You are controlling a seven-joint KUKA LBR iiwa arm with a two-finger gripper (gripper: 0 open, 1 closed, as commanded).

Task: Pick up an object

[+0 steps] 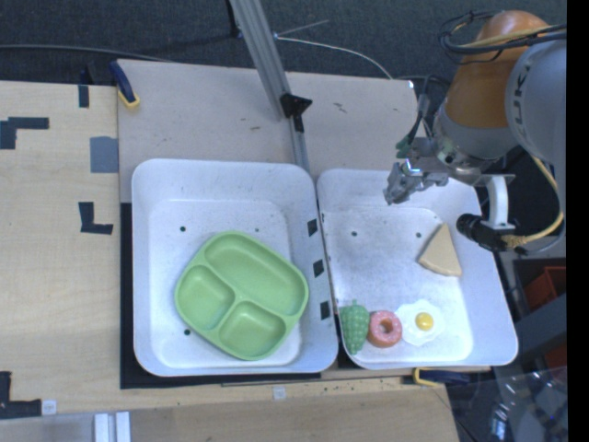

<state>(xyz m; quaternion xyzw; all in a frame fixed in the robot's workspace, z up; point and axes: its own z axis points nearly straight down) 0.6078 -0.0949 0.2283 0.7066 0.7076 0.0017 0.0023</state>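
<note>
Objects to pick: four small toy foods lie in the right-hand shallow white bin (479, 339), none of them between the gripper's fingers.
Tan wedge: a pale tan wedge of toy bread or cheese (443, 251) lies near the bin's right wall, about midway along it, well apart from the other three.
Fried egg: a flat white toy fried egg with a yellow yolk (421, 324) lies near the front edge of the bin.
Doughnut: a pink-iced toy doughnut with a hole (384, 329) sits just left of the egg, touching or nearly touching it.
Green piece: a knobbly green toy vegetable or fruit (353, 328) sits just left of the doughnut, against the bin's left wall at the front corner.
Gripper: the metal two-finger gripper (402, 188) hangs over the back part of the right bin, near its far rim, well apart from all four foods; whether its fingers are spread or closed I cannot tell.
Arm: the grey arm with its orange band (492, 72) reaches in from the right.
Left bin: the left-hand shallow white bin (152, 247) holds a light green plastic plate with three compartments (241, 295), lying flat toward its front.
</note>
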